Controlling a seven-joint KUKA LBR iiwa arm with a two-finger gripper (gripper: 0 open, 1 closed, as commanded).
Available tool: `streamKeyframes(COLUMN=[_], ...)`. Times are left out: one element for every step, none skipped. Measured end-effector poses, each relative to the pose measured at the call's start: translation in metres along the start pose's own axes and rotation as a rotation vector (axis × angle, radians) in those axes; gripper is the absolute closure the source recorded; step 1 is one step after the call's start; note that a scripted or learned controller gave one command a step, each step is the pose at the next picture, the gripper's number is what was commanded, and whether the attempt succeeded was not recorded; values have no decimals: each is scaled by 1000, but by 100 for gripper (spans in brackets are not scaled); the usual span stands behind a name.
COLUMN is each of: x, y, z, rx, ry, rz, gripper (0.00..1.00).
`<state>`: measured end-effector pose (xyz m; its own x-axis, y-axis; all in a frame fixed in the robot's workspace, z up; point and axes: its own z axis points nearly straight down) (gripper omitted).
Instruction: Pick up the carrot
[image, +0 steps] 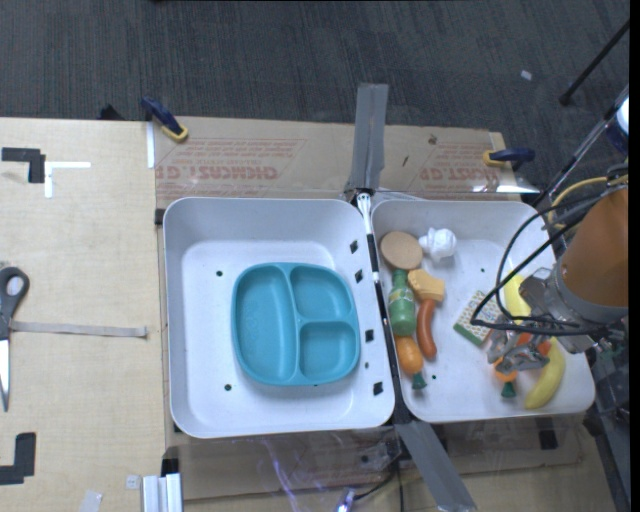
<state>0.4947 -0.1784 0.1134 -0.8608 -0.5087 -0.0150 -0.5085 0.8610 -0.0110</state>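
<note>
While the carrot (408, 356) lies by the right bin's (470, 405) left wall, the gripper (515, 352) hovers well apart — its grip state cannot be told.

Even, bright overhead lighting is observed; soft shadows are cast inside the left bin (180, 330), and focus is softened beyond it.

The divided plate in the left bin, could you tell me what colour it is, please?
Teal blue all over; the divided plate shows plainly in the camera view.
</note>
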Motion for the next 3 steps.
streamKeyframes(x=[0,2,0], y=[0,2,2], z=[0,14,4], rx=[0,0,2], ry=[0,6,4], rz=[0,74,72], gripper=[0,0,100])
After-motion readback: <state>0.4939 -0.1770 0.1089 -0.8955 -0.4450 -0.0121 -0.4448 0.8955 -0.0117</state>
